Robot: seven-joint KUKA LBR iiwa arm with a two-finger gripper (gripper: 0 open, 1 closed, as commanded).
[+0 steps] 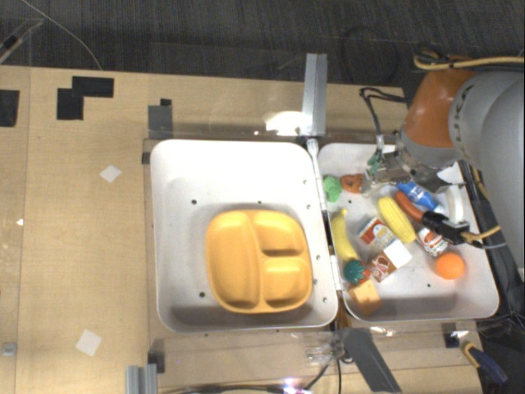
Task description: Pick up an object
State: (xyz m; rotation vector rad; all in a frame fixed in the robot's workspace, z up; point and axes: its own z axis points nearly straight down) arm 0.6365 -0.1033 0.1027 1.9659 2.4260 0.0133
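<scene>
My gripper (380,169) hangs over the back of the right bin (484,302), just right of a small orange-brown item (353,183) and a green toy (331,189). Below it lie a yellow corn cob (396,217), a blue bottle (417,194), a red-and-white packet (374,234), a yellow banana (339,235), a small red-labelled bottle (432,240) and an orange ball (449,265). Nothing shows in the gripper's grasp.
The left bin (176,187) holds a yellow divided plate (258,259). A teal toy (354,272), a small white-and-red box (389,259) and a tan block (366,295) lie at the right bin's front left. Black cables (480,235) run along its right wall.
</scene>
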